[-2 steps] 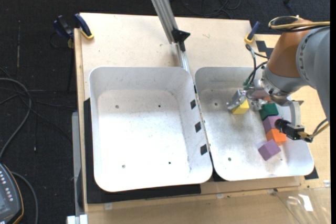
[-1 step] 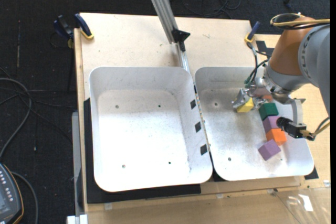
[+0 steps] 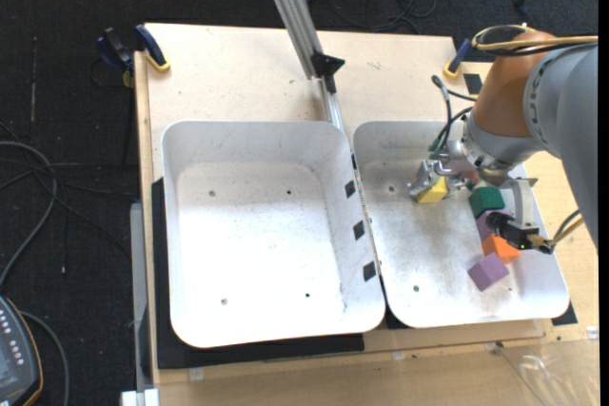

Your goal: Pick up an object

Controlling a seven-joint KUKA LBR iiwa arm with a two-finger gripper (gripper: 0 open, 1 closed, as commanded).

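Observation:
My gripper (image 3: 430, 183) is low in the right bin (image 3: 400, 295), near its back middle, at the end of the grey arm with the orange band that comes in from the right. A small yellow block (image 3: 434, 193) sits directly at the gripper's tip, partly covered by it. I cannot see whether the block rests on the bin floor or is raised off it. A green block (image 3: 487, 199) lies just to the right of the gripper.
Toward the right bin's front right lie an orange block (image 3: 499, 248) and a purple block (image 3: 488, 272), with another purple piece (image 3: 494, 223) beside them. The left bin (image 3: 190, 147) stands alongside. A slanted metal rail (image 3: 290, 0) crosses the back of the bench.

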